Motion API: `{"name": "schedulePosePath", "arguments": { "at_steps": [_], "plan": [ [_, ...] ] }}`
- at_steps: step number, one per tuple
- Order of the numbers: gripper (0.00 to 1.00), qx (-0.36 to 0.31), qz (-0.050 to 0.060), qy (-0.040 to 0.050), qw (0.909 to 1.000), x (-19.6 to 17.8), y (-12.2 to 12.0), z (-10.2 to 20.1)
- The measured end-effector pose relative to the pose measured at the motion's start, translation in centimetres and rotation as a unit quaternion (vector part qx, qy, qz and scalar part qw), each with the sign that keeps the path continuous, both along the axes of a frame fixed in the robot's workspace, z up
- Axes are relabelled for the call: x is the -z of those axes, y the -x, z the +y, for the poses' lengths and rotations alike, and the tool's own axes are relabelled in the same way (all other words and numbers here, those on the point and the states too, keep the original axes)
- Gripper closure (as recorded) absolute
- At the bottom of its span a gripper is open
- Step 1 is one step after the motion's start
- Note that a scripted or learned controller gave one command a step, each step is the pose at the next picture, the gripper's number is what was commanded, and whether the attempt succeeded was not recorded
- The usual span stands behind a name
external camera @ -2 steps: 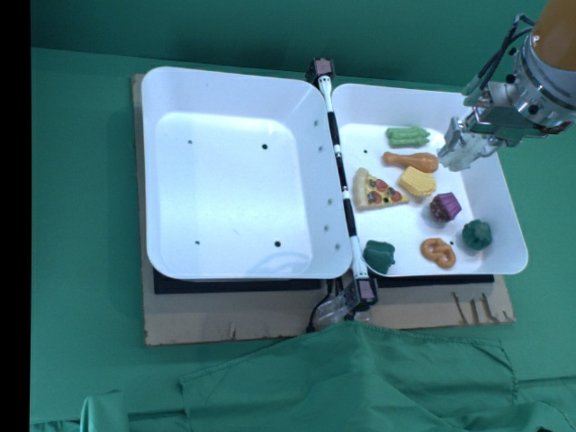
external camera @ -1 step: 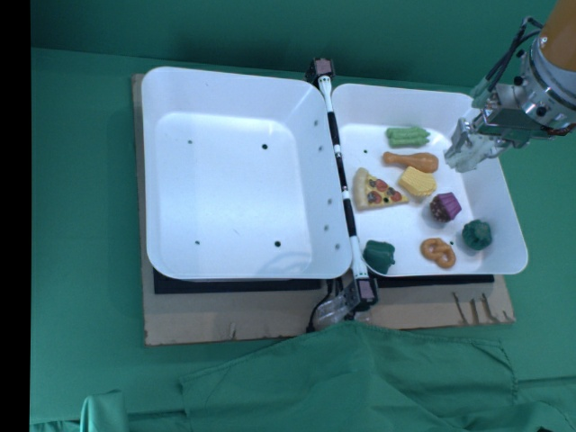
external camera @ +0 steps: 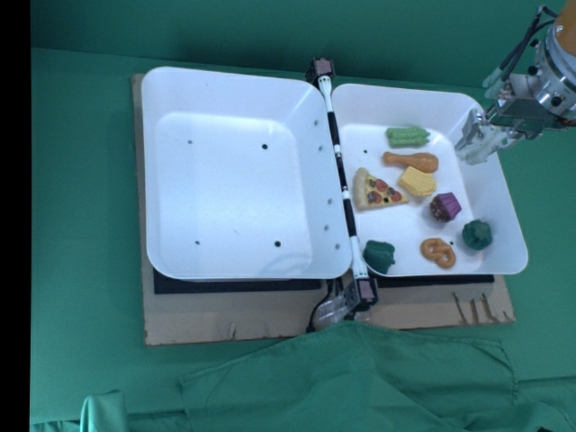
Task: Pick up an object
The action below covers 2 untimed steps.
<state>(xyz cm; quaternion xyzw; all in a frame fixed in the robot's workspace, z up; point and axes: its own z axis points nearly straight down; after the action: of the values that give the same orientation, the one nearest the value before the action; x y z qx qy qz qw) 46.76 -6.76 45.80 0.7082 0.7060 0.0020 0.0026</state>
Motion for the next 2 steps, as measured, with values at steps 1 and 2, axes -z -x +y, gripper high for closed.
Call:
{"name": "schedulePosePath", "arguments": {
  "at_steps": [1, 2],
  "plan": [
    [1.00, -0.001, 0.000, -0.0001, 1.0000, -2.3, 0.0, 1.3],
    [1.00, 0.006, 0.004, -0.0002, 1.0000, 1.8, -0.4, 1.4]
  ]
}}
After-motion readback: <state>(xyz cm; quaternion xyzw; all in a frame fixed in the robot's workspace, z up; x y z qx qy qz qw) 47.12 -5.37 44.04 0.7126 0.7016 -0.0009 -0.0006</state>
